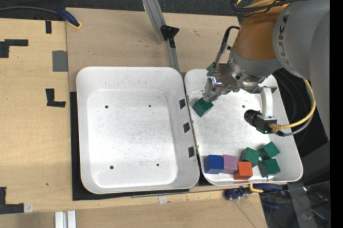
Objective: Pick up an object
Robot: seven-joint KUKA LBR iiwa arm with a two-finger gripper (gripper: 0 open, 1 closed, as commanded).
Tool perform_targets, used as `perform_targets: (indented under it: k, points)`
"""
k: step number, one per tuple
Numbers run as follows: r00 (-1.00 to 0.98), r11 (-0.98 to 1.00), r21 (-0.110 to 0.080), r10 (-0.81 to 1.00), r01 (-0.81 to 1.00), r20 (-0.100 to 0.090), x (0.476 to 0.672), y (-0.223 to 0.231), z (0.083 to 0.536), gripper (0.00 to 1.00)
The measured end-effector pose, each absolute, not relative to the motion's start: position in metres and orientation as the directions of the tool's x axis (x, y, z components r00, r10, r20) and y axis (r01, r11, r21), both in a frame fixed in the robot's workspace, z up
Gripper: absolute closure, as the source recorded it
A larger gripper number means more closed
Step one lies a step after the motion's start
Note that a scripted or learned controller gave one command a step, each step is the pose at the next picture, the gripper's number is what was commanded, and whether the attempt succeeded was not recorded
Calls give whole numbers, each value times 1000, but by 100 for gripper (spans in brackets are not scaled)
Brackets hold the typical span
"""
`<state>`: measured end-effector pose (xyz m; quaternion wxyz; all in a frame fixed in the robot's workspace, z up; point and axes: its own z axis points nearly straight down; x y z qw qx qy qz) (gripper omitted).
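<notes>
My gripper (208, 96) hangs over the left part of the right bin (236, 114), close to the wall it shares with the left bin. A dark green block (202, 108) sits tilted right at the fingertips, its upper edge caught between them, so the gripper is shut on it. The grey arm with its orange band reaches in from the upper right.
Along the right bin's front edge lie a blue block (214, 162), a purple block (230, 162), an orange block (244, 169) and three green blocks (269, 167). The left bin (86, 114) stands alongside. A slanted metal post (153, 2) rises behind the bins.
</notes>
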<state>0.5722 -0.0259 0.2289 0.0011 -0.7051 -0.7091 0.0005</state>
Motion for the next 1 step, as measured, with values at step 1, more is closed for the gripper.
perform_targets:
  k: [1]
  points:
    - [-8,8,-1,1000,1000,2,570,35,237,100]
